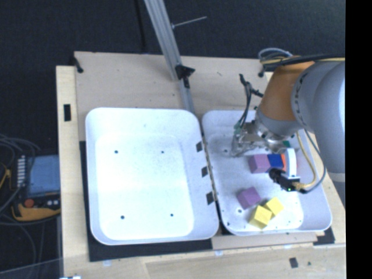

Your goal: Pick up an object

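The right bin (224, 132) holds a purple block (249, 197), two yellow blocks (261, 215) (274, 206) near its front, and another purple block (259, 163) beside a blue and orange piece (278, 160). My gripper (239, 146) hangs low over the bin's back middle, just left of the upper purple block. The arm's wrist covers most of it.
The left bin (145, 173) lies beside the right one. A slanted metal post (165, 36) rises from the bench behind the bins. Cables and a blue box (43, 176) sit off the bench at the left.
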You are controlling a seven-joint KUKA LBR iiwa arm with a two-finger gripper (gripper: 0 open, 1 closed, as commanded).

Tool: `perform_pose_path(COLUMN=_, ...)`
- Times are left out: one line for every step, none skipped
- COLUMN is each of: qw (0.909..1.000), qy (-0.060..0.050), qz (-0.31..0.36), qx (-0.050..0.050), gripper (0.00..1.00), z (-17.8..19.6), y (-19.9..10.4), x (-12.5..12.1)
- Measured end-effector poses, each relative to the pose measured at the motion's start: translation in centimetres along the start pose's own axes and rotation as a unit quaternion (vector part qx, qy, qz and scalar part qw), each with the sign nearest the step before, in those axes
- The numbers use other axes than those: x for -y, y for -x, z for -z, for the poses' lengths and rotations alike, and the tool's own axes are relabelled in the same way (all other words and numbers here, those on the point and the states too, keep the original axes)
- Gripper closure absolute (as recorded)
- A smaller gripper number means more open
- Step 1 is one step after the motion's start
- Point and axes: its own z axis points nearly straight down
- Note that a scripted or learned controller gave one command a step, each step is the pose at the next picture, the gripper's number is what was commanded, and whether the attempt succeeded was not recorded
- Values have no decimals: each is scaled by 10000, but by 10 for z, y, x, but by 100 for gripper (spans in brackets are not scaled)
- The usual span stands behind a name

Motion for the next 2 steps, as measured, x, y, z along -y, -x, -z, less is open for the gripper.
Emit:
perform_pose_path(qw=10000, qy=3, qz=33, qx=1, gripper=100, z=48, y=4, x=-10)
perform_pose_path(qw=10000, qy=14, qz=55, qx=2, gripper=100, z=112, y=1, x=-12)
